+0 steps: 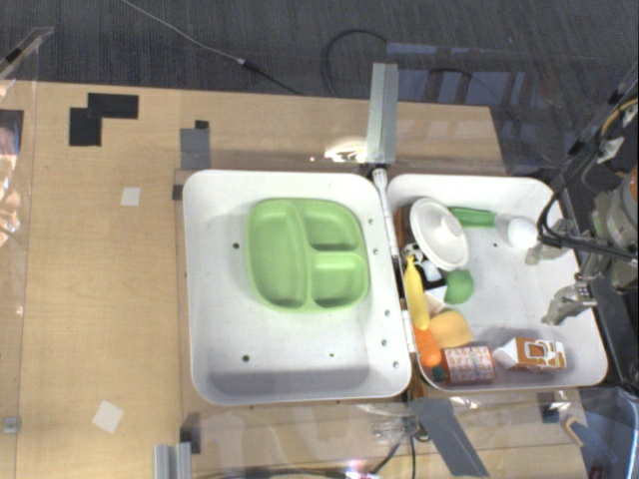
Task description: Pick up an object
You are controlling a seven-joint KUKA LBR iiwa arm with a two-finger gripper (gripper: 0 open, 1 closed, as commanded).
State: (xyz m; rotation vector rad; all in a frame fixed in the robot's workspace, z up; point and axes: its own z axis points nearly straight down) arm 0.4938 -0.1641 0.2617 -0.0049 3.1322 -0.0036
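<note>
the gripper (565, 279) sits at the right rim of the right bin (519, 292), its two fingers spread apart with nothing between them. just beside it to the left lies a white ball (521, 232), below it a small orange carton (537, 353). further left are a white bowl (440, 234), a green ball (459, 286) and a yellow banana (414, 294). the left bin (215, 297) holds a green divided tray (307, 252).
</note>
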